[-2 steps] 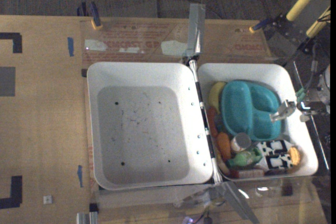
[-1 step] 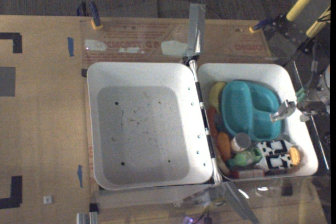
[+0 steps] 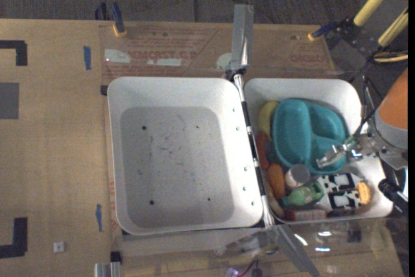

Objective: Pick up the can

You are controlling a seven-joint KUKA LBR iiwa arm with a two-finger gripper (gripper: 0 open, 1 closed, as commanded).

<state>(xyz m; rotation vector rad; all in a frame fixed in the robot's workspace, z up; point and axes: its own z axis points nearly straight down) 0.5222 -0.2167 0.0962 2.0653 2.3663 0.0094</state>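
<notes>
Arm is reaching in from the right over the right bin (image 3: 353,91). Tool (image 3: 332,156) is hovering above the lower edge of the teal tray (image 3: 301,130); cannot tell whether it is apart or together, too small and blurred. Can (image 3: 298,174) is sitting upright in the right bin, silver top showing, just below the teal tray and just left and below of the tool, not gripped. Orange item (image 3: 276,180) is lying beside the can on its left, green item (image 3: 303,194) just below it. Black-and-white patterned item (image 3: 340,189) is lying right of the can, near the bin's lower edge. Yellow item (image 3: 266,115) is peeking out left of the tray. Left bin (image 3: 123,100) is sitting beside the right one on the desk (image 3: 52,139).
</notes>
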